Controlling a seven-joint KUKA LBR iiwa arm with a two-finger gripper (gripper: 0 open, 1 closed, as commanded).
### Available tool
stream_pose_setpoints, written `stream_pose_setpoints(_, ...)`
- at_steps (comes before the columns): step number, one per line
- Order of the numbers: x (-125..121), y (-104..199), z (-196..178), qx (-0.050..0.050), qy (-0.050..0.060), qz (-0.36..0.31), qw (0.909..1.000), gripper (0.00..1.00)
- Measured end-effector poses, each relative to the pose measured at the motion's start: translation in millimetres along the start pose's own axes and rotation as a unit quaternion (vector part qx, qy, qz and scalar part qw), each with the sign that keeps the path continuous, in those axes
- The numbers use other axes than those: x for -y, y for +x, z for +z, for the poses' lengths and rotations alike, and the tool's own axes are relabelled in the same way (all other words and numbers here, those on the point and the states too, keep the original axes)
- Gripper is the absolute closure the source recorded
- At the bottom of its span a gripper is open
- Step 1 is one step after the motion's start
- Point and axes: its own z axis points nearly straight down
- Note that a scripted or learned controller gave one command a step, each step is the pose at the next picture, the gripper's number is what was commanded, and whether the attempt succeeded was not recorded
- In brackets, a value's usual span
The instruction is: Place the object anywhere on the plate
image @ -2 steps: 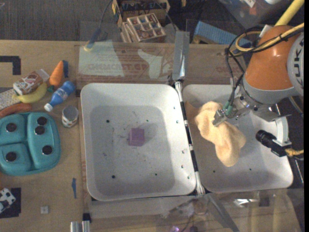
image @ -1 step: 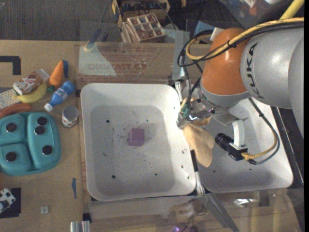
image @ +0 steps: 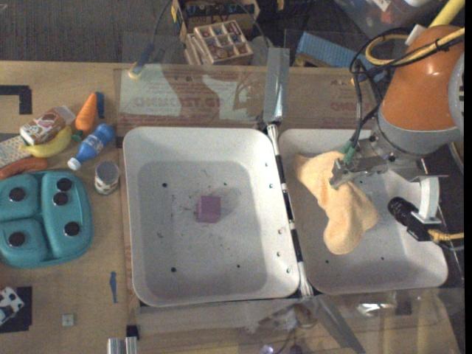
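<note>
Gripper (image: 345,174) down in the right bin (image: 424,275), over the yellow cloth (image: 341,206) — its grip state unreadable. Pick step, by my read. Next: a lift, then a plate — none identifiable here.

One fixed overhead camera, tilted down on the bench

We look from above at a slant, far enough back to take in both white bins: the left bin (image: 147,153) and the right bin (image: 428,271) side by side. The bench's far edge sits toward the top, the floor clutter beyond it, and the arm (image: 417,87) enters from our right.
</note>
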Motion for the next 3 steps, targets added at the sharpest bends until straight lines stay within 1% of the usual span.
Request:
stream_pose_setpoints(1, -120, -20, -36, 0.0, 0.0, 0.014, 0.9999, 1.0)
stream_pose_setpoints(2, -2, 28, -120, -0.001, 0.001, -0.078, 0.997, 1.0)
stream_pose_setpoints(3, 6, 61, 44, -0.001, 0.001, -0.063, 0.998, 1.0)
